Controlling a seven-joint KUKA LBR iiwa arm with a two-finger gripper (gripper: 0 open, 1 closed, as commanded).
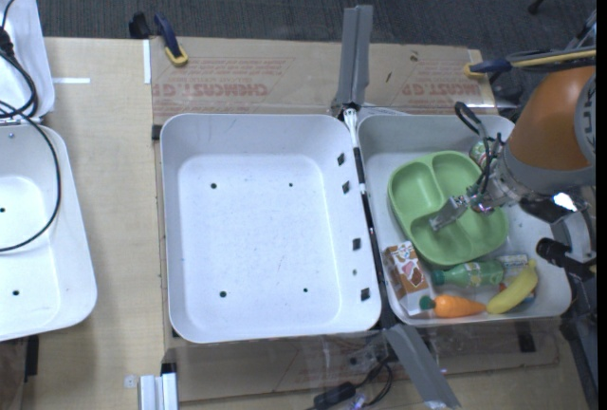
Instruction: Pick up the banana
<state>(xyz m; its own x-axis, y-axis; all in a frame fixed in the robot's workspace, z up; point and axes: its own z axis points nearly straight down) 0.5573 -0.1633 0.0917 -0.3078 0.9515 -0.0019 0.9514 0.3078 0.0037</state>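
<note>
Bins sit side by side on the bench. At nine o'clock of the pair is the left bin (256, 228). At three o'clock is the right bin (375, 209), full of toys. Inside it, going left to right: a small snack box (408, 269), an orange carrot (455, 306) at six o'clock of the bin, a green divided plate (446, 204), a clear bottle (479, 273) lying down, and the banana (513, 291) (yellow, curved) just beside the bottle near the bin's five o'clock corner. The gripper (448, 216) hangs over the green plate, well apart from the banana. I cannot tell whether it is released or clenched.
</note>
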